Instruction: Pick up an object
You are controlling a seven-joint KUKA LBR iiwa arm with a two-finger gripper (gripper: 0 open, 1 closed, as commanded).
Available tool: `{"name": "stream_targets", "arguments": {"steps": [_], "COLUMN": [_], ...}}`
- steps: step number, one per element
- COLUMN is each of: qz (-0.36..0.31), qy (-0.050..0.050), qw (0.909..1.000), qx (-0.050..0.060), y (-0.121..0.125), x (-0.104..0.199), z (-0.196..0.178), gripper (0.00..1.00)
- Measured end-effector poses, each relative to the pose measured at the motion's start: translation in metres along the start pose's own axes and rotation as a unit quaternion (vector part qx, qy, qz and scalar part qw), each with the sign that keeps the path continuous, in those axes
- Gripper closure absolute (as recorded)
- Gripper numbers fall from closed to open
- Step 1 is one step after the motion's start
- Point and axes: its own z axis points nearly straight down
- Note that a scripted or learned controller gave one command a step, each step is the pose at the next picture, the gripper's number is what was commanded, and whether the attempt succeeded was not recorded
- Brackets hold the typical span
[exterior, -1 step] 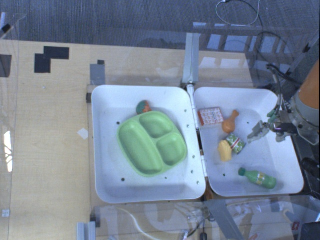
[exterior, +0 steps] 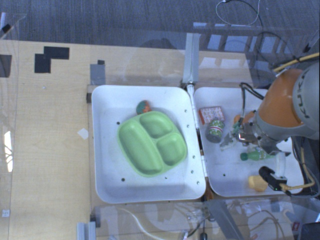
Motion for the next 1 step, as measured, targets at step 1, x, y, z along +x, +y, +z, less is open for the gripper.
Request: {"name": "stream_targets", "arguments": {"steps": [1], "qz": [0.018], "qy": [0.000], "qw": [0.9998], "qx": [-0.002], "y": [0.0732], "x": [-0.0112], "z": [0.0233], "gripper": [0.00]}}
